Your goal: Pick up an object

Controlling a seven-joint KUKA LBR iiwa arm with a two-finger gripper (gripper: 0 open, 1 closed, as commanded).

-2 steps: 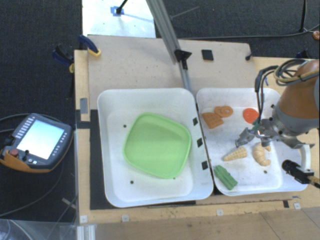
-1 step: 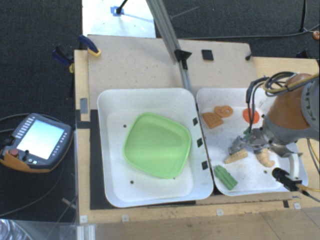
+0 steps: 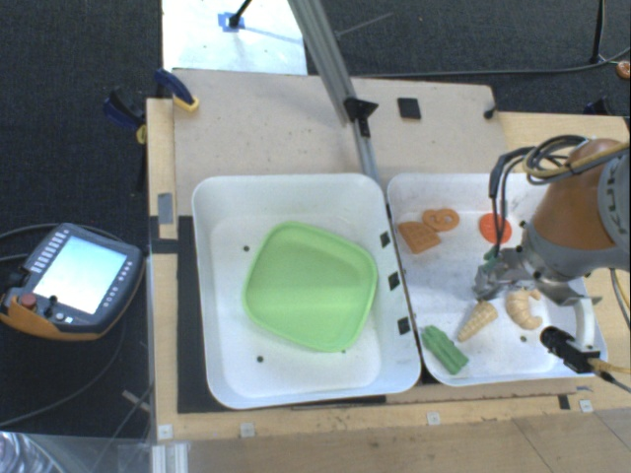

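The right bin (image 3: 434, 363) holds the loose pieces the task could take. A cream ridged cone (image 3: 477, 320) lies tilted near the middle of its floor, narrow end toward the near wall. Just beside it, to the right, sits a pale croissant-shaped piece (image 3: 524, 309). A green block (image 3: 444, 348) lies at a slant near the bin's front left corner, close to the cone but apart from it. Toward the far side, an orange waffle-like square (image 3: 419, 236) touches an orange pretzel (image 3: 441, 220), and a red round piece (image 3: 494, 228) lies to their right.

The hand (image 3: 493, 282) is low over the bin floor, just above the cone and the croissant-shaped piece, below the arm's orange band (image 3: 582, 210). It is dark and blurred against the bin, so whether it is released or clenched cannot be told, and nothing is clearly seen in its grasp.

The left bin (image 3: 212, 264) carries a light green plate (image 3: 310, 286), rounded-square, lying flat in its middle. Both bins stand side by side on the bench (image 3: 266, 126). A grey pole (image 3: 330, 62) runs across the bench toward the bins' shared edge. Off the bench's left side lies a teach pendant (image 3: 71, 279) with a lit screen.
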